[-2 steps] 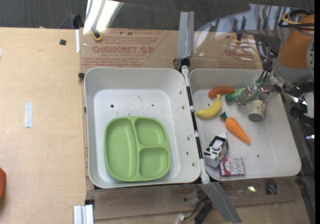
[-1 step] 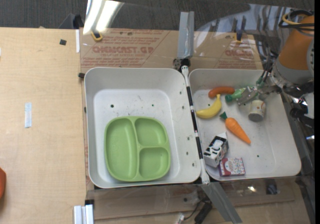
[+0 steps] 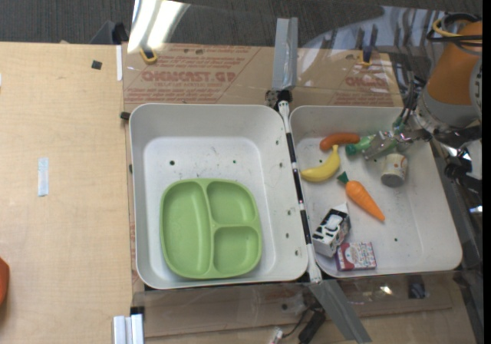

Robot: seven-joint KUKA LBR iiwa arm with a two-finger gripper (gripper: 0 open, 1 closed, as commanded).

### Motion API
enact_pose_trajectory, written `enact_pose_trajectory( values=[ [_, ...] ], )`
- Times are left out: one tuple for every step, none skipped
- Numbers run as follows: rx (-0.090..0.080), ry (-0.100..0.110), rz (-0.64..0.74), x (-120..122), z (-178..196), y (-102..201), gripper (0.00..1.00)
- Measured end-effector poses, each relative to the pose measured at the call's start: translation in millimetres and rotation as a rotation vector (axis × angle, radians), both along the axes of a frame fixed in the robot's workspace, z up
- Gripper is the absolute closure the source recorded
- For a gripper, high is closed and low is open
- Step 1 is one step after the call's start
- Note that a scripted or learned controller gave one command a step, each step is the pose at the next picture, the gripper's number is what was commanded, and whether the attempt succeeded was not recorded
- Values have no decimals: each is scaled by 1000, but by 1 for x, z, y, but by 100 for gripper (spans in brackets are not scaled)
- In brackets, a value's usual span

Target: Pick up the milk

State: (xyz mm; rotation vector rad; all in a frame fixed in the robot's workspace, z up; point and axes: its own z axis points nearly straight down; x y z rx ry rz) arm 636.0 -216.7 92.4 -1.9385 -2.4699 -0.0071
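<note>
small black-and-white milk carton [image 3: 331, 230] lying at near-left corner of right white bin [image 3: 430, 254], touching pink snack box [image 3: 357, 256] | orange carrot [image 3: 364, 200] just beyond | metal two-finger gripper [image 3: 389, 146] far side, well apart from milk, over white cup [image 3: 393, 169]; finger spread: cannot tell

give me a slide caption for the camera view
KUKA gripper hovers over the right bin, far from the milk carton at its front-left corner; green divided plate in left bin.

Left bin [image 3: 146, 181]: we see a green divided plate [image 3: 210, 227] on its near side.
Right bin [image 3: 430, 243]: we see a banana [image 3: 322, 167], a carrot [image 3: 364, 200], a white cup [image 3: 393, 169] and a pink box [image 3: 356, 256].
</note>
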Motion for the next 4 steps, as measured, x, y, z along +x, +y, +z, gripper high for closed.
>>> enact_pose_trajectory(
  values=[
    [-5, 1, 49, -98, 41, 5, 0],
    [2, 6, 47, -147, 2, -2, 0],
    [0, 4, 43, -146, 11, -3, 100],
    [-6, 1, 39, -149, 88, -6, 100]
  ],
)
